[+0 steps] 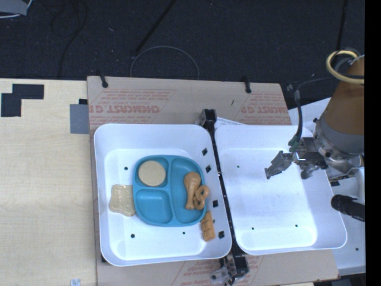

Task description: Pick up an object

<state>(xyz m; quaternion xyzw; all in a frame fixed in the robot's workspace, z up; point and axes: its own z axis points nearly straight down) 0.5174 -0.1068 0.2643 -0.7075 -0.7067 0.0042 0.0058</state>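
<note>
From the overhead camera I take the blue tray (pixel 156 210) in the left bin (pixel 113 142) as my landmark; a round cracker (pixel 151 173) and a pretzel piece (pixel 194 190) lie in it — a pale biscuit (pixel 122 199) touches its left rim; well right of it the gripper (pixel 290 164) hovers over the right bin (pixel 280 231), fingers spread, pinching nothing.

Left bin (pixel 113 159) contents: 1 blue 3-section tray (pixel 156 208), flat. Round tan cookie (pixel 151 173) in its upper-left section; brown pretzel (pixel 196 190) in the right section. Pale cracker (pixel 122 199) touching tray's left edge. Small tan piece (pixel 208 226) just beside its lower-right corner.
</note>
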